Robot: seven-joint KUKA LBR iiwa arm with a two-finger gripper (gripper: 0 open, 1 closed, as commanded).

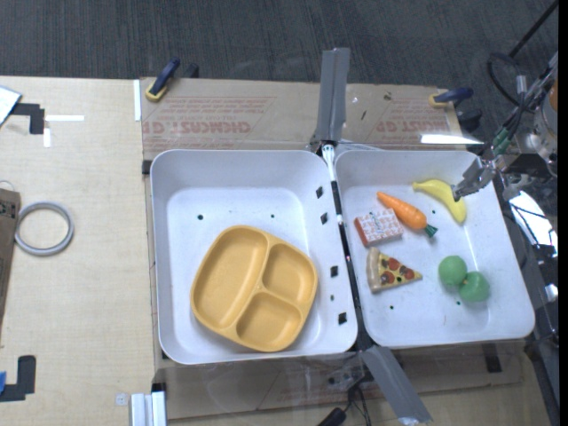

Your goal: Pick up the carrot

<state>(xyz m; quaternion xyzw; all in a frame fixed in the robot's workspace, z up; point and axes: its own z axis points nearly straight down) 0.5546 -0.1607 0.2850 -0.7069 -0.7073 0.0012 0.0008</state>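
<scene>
The fingers [468,185] hang at the far right edge of the right bin [497,322], their tip just over the end of the banana [442,197]; whether they are spread or closed I cannot tell. The carrot [404,211] lies untouched to the fingers' left, just past the banana. This looks like the approach step: next, shift left over the carrot, then descend.

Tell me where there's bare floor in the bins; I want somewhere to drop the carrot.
Left bin: bare strip along the far wall, behind the yellow plate. Right bin: bare near edge, below the pizza and green fruit. Crowded: carrot, banana, cracker, with the gripper at the banana.
</scene>
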